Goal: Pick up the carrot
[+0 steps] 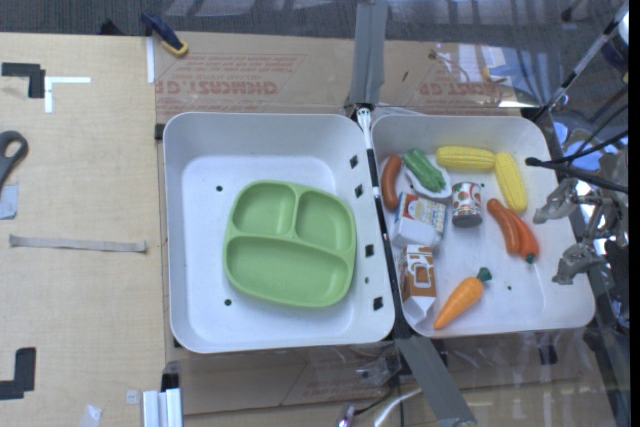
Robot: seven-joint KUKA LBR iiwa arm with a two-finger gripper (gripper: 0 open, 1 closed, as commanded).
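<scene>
**Carrot at the near edge of the right bin, crowded on its left**

Nearest the camera, the carrot (460, 302) lies tilted in the right bin (540, 310), its green top pointing up and to the right, its tip close to the bin's near wall. Just left of the carrot, almost touching its tip, is an orange-and-white carton (419, 273); above that sits a second small carton (424, 216). Farther from the carrot come a small can (467, 204), a green vegetable (424, 170), a red sausage (390, 181) by the dividing wall, and two corn cobs (466, 157) (511, 180). An orange-red pepper-like piece (512, 227) lies up and right of the carrot, well apart from it.

Right of the carrot, beyond the bin's right wall, hangs the gripper (578, 233); whether it is spread or closed cannot be told.

Left of the carrot, in the left bin (190, 215), rests a green divided plate (291, 245).
</scene>
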